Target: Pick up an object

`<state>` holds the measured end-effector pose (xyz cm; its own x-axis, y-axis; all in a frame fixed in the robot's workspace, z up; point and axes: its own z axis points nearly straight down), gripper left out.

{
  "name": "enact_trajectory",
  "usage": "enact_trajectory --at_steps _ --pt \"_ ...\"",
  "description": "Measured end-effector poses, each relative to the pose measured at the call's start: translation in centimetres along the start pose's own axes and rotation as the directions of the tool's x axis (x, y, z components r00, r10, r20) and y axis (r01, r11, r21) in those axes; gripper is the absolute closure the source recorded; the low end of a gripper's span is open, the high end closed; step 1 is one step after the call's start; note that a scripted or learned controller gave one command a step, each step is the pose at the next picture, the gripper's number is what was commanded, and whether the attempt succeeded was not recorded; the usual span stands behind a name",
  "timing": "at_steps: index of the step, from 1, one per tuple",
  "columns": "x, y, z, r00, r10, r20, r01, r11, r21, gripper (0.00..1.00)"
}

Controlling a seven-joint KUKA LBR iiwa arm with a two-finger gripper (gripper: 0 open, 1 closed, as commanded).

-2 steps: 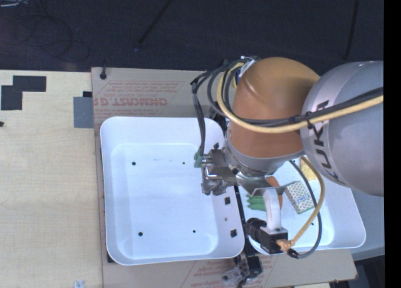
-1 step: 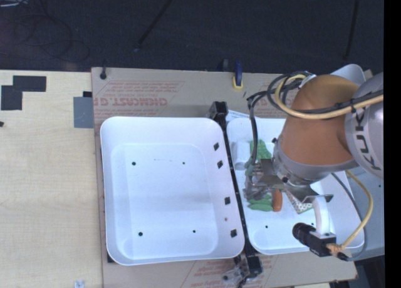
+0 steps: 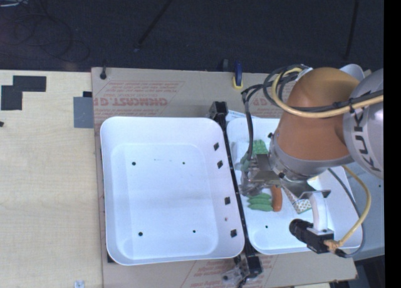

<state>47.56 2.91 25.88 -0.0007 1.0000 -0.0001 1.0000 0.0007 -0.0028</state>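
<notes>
Arm (image 3: 313,124) bent low over right bin (image 3: 276,243), gripper (image 3: 254,180) among toys

Two bins side by side, small objects (image 3: 263,201) in right bin (image 3: 276,243), arm (image 3: 313,124) above it

Board (image 3: 150,96): brown, red print reversed — lies under both bins.
Bench (image 3: 44,186): pale wood, left of the board.
Dark patches (image 3: 25,89): on the bench's upper left.
Floor (image 3: 188,17): dark — cables across it.
</notes>
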Motion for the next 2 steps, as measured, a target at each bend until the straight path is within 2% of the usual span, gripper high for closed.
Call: enact_trajectory --at_steps 1,2 --pt "5.3 0.1 -9.3 1.000 -0.006 -0.003 0.006 1.000 -0.009 1.00" --pt "12.7 0.0 -17.6 1.000 -0.008 -0.003 0.008 1.000 -0.008 1.00"
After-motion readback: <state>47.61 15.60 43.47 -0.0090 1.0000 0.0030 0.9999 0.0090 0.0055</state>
